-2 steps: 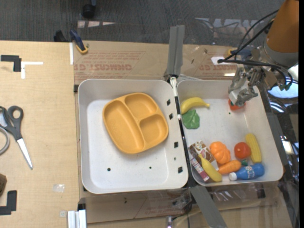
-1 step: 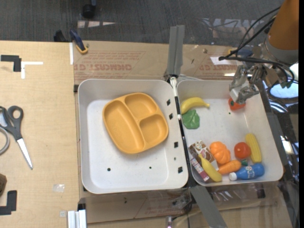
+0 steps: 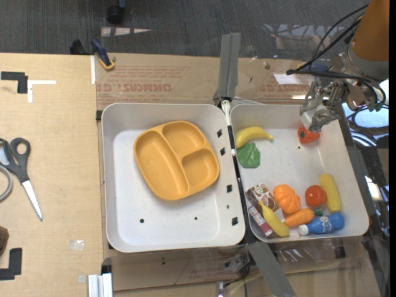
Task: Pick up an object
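Two white bins sit side by side, and the gripper [image 3: 315, 121] hangs over the far right part of the right bin [image 3: 284, 121], near its back wall. A small red-orange object [image 3: 308, 135], too small to name for certain, sits directly under the fingertips and appears to touch them; whether the fingers are closed on it I cannot tell.

Left of the gripper, a yellow banana [image 3: 252, 134] lies with a green leafy piece [image 3: 249, 156] just in front of it. Nearer the camera than the gripper, along the bin's front edge, lies a cluster: a small orange pumpkin [image 3: 286, 197], a red tomato [image 3: 315, 195], a yellow corn cob [image 3: 330, 192], an orange carrot [image 3: 298, 217], a blue bottle [image 3: 323, 224], a second banana [image 3: 274, 220] and a brown snack packet [image 3: 260, 210].

Far to the gripper's left, the left bin [image 3: 124, 215] holds a yellow divided plate [image 3: 176, 159]. Beyond that bin, a pair of grey scissors [image 3: 23, 172] rests on the wooden bench [image 3: 49, 116].
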`<state>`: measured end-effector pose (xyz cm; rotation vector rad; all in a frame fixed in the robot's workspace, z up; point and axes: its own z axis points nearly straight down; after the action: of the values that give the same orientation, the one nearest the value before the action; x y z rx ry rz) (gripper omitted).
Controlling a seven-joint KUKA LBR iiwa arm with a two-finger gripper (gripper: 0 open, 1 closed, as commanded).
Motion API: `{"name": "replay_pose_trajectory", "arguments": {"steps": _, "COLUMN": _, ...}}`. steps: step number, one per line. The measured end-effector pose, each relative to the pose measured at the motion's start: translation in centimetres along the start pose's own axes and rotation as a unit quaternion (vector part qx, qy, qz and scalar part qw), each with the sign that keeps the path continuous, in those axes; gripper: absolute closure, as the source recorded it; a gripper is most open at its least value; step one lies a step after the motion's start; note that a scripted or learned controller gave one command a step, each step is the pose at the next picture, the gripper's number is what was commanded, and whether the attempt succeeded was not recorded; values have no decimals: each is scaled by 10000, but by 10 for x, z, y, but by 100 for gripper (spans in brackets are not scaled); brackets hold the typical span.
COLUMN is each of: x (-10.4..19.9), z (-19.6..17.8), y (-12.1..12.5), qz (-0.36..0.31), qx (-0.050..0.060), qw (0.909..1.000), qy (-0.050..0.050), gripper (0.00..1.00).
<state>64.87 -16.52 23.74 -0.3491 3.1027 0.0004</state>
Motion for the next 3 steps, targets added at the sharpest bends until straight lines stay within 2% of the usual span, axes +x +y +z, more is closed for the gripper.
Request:
{"name": "replay_pose_trajectory", "arguments": {"steps": 1, "x": 66, "z": -7, "y": 65, "qz": 646, "qx": -4, "qw": 9979, "qy": 82, "gripper": 100}}
{"name": "replay_pose_trajectory", "arguments": {"steps": 2, "x": 49, "z": 3, "y": 82, "qz": 411, "qx": -5, "qw": 9991, "qy": 83, "gripper": 100}}
{"name": "replay_pose_trajectory", "arguments": {"steps": 3, "x": -21, "z": -8, "y": 89, "qz": -423, "qx": -10, "qw": 9991, "qy": 66, "gripper": 100}}
